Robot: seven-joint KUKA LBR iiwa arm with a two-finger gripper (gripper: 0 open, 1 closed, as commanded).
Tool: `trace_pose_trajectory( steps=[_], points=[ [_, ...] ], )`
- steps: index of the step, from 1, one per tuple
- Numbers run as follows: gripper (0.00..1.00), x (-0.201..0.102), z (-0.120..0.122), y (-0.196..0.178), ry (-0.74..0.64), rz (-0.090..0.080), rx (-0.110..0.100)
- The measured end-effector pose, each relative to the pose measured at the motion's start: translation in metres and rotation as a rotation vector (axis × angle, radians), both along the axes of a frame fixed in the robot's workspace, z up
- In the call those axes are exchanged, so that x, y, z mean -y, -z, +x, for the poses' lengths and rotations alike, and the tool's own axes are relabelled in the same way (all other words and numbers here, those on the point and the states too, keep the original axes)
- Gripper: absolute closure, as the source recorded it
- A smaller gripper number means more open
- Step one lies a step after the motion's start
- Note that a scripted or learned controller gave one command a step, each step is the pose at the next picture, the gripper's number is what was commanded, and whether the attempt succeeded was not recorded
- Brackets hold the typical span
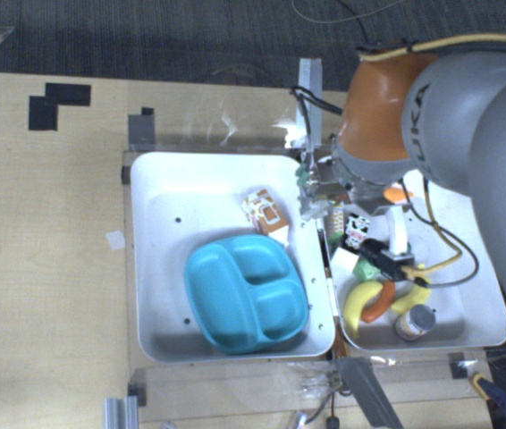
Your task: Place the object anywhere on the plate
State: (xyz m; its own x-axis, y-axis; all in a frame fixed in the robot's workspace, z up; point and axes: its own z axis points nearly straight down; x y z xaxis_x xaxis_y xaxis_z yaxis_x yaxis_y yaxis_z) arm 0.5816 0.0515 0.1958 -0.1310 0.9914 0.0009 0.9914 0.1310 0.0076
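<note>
Over the tabletop's two white bins, I am reaching in from the right, my orange-banded wrist hanging above the seam where the left bin [146, 266] and the right bin [494, 324] meet. My tool [329, 206] is sitting low at that seam, over the near-left corner of the right bin, and from this slanted view I cannot tell how it is set or whether it has anything in it.

The blue divided plate [246, 291] is lying in the left bin, down and to the left of my tool, its long axis running diagonally from upper left to lower right. Just off its upper right edge, nearly touching the rim, a small orange-and-white carton [265, 213] is resting on the bin floor, between plate and tool.

Beside and below my tool, the right bin is holding a jumble: a black-and-white cow-patterned carton [356, 231], a yellow banana [360, 300], a reddish sausage-like piece [378, 304] and a small tin [414, 323].

In my judgement, any carry is going leftward and slightly toward the camera, across the divider between the bins, a short trip.
</note>
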Motion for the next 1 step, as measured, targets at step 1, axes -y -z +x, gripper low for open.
trace_pose_trajectory(
  steps=[1],
  points=[
    [1.00, 0.0218, -0.0268, -0.0053, -0.369, -0.003, -0.002]
  ],
)
